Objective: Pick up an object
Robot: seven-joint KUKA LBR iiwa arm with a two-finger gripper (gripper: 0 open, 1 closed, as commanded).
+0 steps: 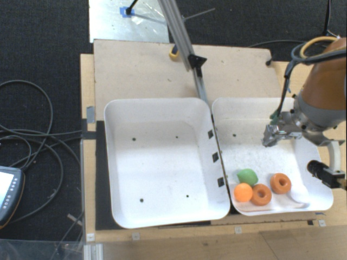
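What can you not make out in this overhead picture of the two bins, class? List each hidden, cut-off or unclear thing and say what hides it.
1. Pincer: small and blurred in the camera view, so its opening is unreadable.
2. Arm: cut off by the right edge.
3. Pale object in the right bin: white on white, shape unclear.
4. Orange ball and nearer orange ring: touching or apart, unclear.
5. Device: cut by the left edge.

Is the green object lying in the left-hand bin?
No. The green object lies in the right-hand bin, beside an orange ball and two orange rings.
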